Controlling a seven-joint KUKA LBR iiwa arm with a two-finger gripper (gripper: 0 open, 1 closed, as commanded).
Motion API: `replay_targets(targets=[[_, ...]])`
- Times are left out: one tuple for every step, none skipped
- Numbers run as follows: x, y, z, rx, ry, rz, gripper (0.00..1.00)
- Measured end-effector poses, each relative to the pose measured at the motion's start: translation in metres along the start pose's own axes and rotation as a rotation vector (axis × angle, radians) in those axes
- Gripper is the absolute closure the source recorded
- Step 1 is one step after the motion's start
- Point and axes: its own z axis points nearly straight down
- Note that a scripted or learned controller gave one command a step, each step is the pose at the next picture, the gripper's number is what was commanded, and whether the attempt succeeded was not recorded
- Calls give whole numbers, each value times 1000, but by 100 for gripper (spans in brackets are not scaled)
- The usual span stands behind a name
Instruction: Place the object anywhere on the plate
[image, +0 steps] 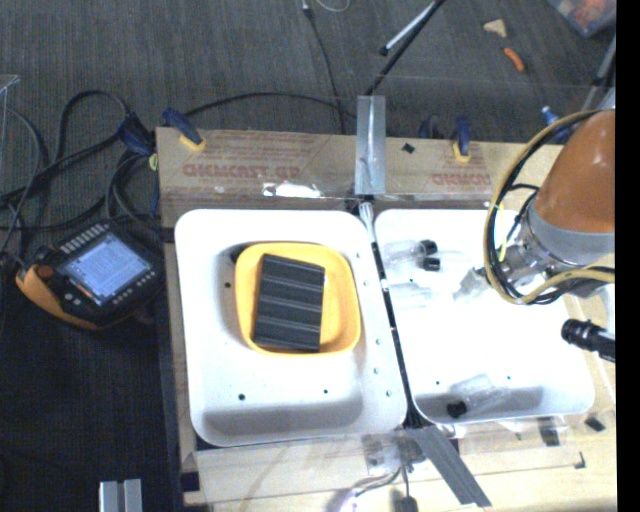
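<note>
Dark ribbed block resting on the yellow plate, left bin; arm above the right bin.

The yellow plate (345, 300) lies in the left white bin (290, 400), and a dark ribbed rectangular object (290, 300) lies flat on it, roughly centred. The right white bin (500, 350) holds small clear and black items near its upper left and lower edge. The arm (580, 200), grey with an orange band, enters from the right over that bin; its gripper is hidden under cabling, so the pincer state cannot be told. Both bins sit on a wooden bench (270, 165) fitted with clamps. Dark carpet surrounds the bench, with black cables and a handheld control pendant (95, 275) lying to the left.
</note>
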Motion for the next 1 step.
replay_targets(targets=[[0,0,0,0,0,0,0]])
